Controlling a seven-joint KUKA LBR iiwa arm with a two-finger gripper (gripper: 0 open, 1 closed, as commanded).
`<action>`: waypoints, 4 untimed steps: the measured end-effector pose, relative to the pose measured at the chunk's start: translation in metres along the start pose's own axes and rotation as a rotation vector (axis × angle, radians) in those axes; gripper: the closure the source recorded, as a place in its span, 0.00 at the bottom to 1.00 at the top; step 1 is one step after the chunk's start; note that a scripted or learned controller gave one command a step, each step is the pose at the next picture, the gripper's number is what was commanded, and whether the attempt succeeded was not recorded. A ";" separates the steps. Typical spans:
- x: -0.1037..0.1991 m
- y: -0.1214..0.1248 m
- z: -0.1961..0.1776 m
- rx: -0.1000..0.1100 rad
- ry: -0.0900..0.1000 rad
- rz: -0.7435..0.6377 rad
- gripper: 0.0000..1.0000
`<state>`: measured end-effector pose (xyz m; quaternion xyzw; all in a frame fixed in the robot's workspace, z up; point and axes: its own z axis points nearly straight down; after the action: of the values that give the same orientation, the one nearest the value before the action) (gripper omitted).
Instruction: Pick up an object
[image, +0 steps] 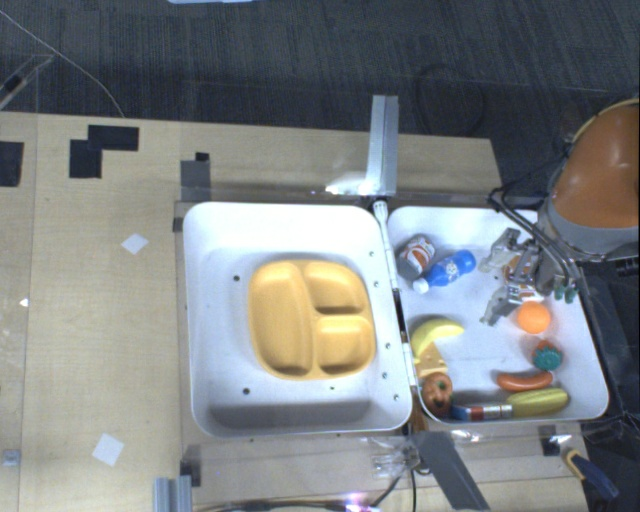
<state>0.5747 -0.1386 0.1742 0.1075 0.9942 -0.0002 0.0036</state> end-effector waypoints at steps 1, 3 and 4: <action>-0.030 -0.062 0.084 0.001 -0.010 0.010 0.00; -0.076 0.005 0.070 -0.002 -0.003 0.488 0.00; -0.077 0.045 0.087 0.009 0.003 0.643 0.00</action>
<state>0.6606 -0.1113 0.0879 0.4163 0.9092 -0.0034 0.0015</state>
